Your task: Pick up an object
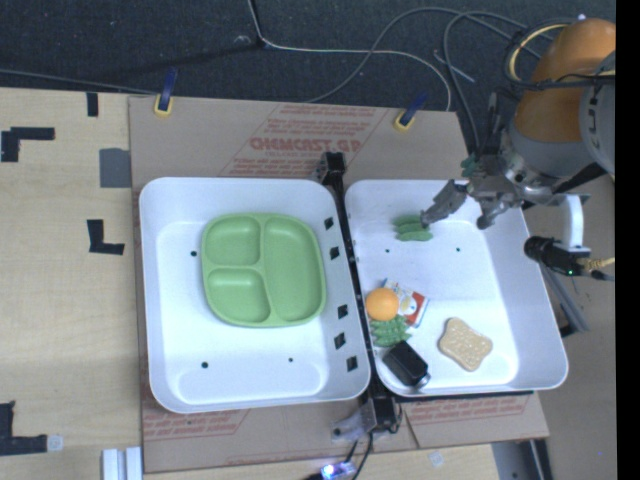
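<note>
Right bin [500,268] centre open; orange ball [381,304], black object [407,363], cracker [465,343] crowd front.

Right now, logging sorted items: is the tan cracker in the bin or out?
In: the tan cracker lies flat on the right bin floor.

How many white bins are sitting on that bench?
2. The left bin holds a green divided plate. The right bin sits against it and holds several small items, with the gripper over its far end by a small green object.
</note>
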Available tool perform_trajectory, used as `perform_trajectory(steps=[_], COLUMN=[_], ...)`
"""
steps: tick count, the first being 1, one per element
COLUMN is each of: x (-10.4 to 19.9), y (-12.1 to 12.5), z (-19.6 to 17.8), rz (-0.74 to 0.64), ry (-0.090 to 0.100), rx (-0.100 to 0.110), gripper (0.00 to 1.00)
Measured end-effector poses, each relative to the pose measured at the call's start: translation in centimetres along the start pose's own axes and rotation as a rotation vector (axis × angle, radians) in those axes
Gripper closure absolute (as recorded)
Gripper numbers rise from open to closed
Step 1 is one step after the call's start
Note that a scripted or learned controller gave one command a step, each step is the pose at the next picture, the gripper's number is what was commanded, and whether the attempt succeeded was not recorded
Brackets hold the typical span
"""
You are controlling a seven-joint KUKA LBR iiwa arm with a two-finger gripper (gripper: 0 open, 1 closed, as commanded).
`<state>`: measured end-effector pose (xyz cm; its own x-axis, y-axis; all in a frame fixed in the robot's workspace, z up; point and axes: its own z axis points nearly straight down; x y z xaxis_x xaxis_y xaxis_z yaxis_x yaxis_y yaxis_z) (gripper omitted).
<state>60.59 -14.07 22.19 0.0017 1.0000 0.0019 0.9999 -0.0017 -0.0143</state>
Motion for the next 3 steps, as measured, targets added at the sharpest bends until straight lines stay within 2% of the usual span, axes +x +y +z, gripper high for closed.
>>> perform_trajectory(steps=[1,3], x=[0.0,-1.2], y=[0.3,-1.0], z=[-0.8,9.2], rz=[-0.003,-0.002], ry=[-0.002,-0.003], rx=[-0.013,-0.008], gripper=[0.0,0.0])
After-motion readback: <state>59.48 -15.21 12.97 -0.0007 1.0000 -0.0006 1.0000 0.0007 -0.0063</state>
